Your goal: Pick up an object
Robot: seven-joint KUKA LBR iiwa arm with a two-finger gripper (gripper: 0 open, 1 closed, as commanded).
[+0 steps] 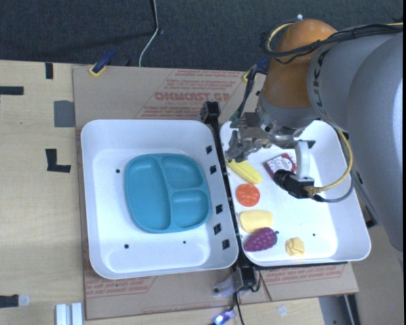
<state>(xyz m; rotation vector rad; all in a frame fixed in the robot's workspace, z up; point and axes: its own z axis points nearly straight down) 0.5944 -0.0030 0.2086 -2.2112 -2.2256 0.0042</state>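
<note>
I cannot tell how my gripper [238,151] is set; it hangs low in the right bin [352,249], just above the yellow corn [246,172], with nothing visibly held. Just beyond the corn lie the orange fruit [247,195], a yellow piece [256,219], purple grapes [260,239] and a small yellow lump [294,246]. A red packet [279,164] lies close by. The left bin [101,154] holds a blue divided plate [168,191].

A wooden desk [27,202] bears a cardboard sheet [183,97]; on the sheet two white bins, left [98,141] and right [338,242], touch side by side.
</note>
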